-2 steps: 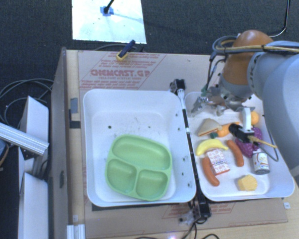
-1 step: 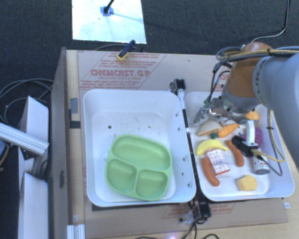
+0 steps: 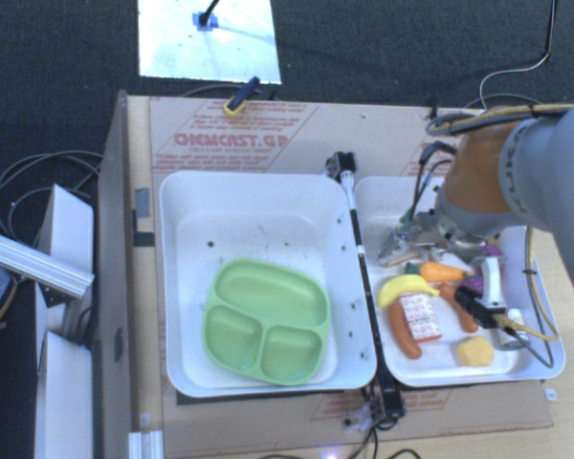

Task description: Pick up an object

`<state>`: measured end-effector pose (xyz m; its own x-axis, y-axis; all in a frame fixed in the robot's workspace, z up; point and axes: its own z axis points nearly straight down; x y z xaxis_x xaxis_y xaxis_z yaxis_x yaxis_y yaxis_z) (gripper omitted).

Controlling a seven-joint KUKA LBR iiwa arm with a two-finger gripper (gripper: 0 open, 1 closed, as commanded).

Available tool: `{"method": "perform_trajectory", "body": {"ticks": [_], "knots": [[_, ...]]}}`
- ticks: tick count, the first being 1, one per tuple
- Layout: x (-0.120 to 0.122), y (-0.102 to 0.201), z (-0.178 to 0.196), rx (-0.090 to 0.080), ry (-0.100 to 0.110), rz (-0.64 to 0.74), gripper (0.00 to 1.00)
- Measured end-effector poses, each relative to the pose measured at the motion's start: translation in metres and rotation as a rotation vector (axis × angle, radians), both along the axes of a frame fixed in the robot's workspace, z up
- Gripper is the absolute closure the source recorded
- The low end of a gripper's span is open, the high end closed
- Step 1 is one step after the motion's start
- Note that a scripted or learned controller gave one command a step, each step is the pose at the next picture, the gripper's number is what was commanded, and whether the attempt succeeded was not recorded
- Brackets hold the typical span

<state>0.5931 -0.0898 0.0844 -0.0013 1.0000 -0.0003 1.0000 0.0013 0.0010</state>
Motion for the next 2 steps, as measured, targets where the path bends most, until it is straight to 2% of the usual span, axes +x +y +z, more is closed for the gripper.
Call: {"method": "perform_trajectory", "body": {"ticks": [1, 2], "knots": [[0.012, -0.065, 0.0, -0.002, -0.001, -0.001, 0.0], [-0.02, -0.005, 0.0, 0.001, 0.0, 0.002, 0.0]]}}
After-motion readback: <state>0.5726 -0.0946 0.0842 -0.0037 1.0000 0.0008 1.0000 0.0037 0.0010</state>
